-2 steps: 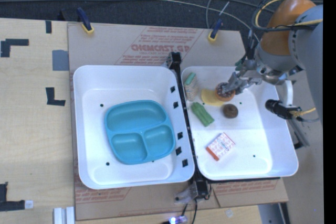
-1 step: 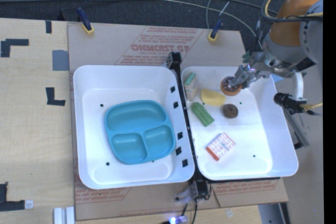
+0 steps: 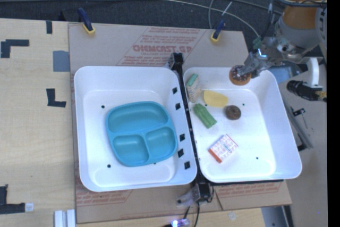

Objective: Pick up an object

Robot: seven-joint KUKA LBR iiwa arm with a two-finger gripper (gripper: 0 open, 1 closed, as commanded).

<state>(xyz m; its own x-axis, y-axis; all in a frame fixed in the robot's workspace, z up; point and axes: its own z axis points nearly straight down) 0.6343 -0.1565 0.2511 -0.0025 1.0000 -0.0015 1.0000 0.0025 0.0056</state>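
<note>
Clutter in the right bin (image 3: 265,165) is loose and well spaced. We see a small round brown object (image 3: 232,112) near the bin's middle, a flat yellow piece (image 3: 215,98) just to its left, and a green stick-shaped item (image 3: 204,115) lying at a slant below the yellow piece. A pale green and white item (image 3: 192,81) sits in the far left corner against the divider. A small red-and-white printed box (image 3: 223,148) lies apart from the rest, nearer the front.

At the bin's far rim we see the hand (image 3: 241,75) with a round orange-brown disc (image 3: 240,76) at its tip. We cannot tell how far the hand is open or whether it grips the disc. The grey arm (image 3: 289,40) reaches in from the right, with cables looping above it.

The left bin (image 3: 90,130) carries a smooth blue plastic tray (image 3: 141,133) with three compartments. Both bins rest on a cardboard sheet (image 3: 154,45), clamped to the bench (image 3: 32,130) by two blue-and-yellow clips (image 3: 85,20).
</note>
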